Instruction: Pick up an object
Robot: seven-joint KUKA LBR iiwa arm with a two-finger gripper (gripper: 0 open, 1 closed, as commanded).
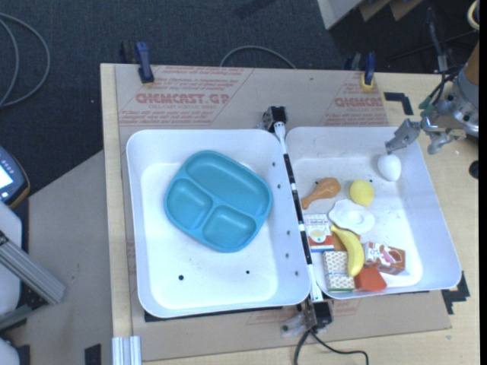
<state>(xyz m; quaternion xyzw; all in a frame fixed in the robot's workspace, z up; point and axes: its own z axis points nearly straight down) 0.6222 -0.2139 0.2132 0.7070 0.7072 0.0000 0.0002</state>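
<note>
Claw: the gripper point(417, 134) hangs at the far right corner of the right bin point(435, 204), and here's the catch, whether it is spread or closed I cannot tell from this angle; nothing shows between its tips.
Nearest target: the white egg point(389, 166) lies just below the claw on bare bin floor, apart from the rest.
How it handles: looks light, hard and smooth, so likely slippery and keen to roll; I'd pinch it across its narrow middle, squarely from above.
Elbow room: the bin's far wall is near, but the floor around the egg is free.
Neighbours: a yellow lemon point(362, 192) sits near, a drumstick point(321, 191) beyond it by the divider.
The pile: a fried egg point(351, 218), banana point(351, 249), small packets point(335, 271) and a red piece point(370, 279) crowd the near end, touching and overlapping, a harder pick.
Other side: a blue divided plate point(219, 201) lies alone in the left bin point(152, 272), well apart from the claw.
</note>
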